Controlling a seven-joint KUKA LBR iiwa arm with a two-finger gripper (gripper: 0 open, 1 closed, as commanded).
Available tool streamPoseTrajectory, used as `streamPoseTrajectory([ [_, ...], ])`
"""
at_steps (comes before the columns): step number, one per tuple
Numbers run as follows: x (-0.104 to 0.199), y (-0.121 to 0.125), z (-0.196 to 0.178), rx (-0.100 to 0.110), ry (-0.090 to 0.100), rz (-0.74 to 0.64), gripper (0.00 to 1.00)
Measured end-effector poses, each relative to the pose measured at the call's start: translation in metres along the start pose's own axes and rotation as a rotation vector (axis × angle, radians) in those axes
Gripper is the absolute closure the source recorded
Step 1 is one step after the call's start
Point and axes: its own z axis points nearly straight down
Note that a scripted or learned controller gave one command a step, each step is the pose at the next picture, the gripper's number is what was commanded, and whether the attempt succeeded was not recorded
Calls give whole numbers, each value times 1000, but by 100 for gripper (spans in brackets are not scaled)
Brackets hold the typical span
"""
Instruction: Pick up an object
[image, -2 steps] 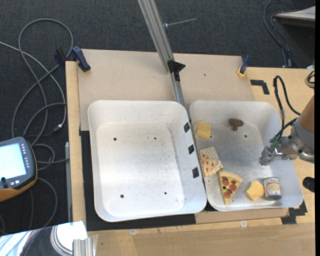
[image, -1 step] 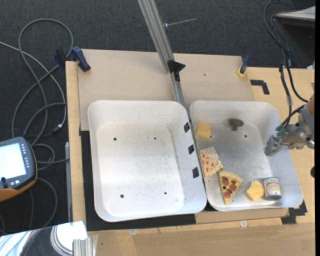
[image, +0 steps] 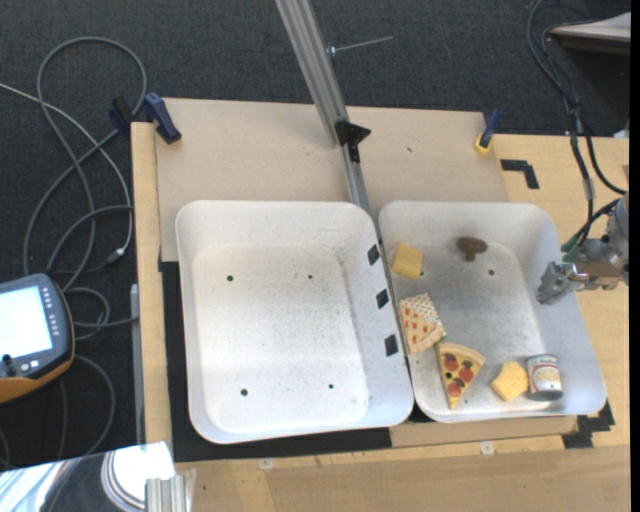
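Observation:
The right bin (image: 520, 225) holds several small toys. A yellow cube (image: 407, 262) lies near its left wall, and a brown mushroom-shaped piece (image: 471, 245) sits toward the back. Along the front lie a checkered waffle piece (image: 421, 322), a pizza slice (image: 459, 372), a yellow cheese wedge (image: 509, 381) and a small can (image: 544, 376). My gripper (image: 553, 283) hangs at the bin's right wall, above the can and apart from every toy. Nothing shows in its grasp.
The left bin (image: 200, 250) lies beside the right one, with a divider strip carrying black clips (image: 380, 298) between them. A slanted metal pole (image: 320, 75) rises from the back. Cables and a teach pendant (image: 30, 330) lie off the bench to the left.

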Motion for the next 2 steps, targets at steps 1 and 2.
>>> streamPoseTrajectory([
  [1,62,15,-3,1,4,-6,100],
  [2,115,28,-13,1,4,-6,100],
])
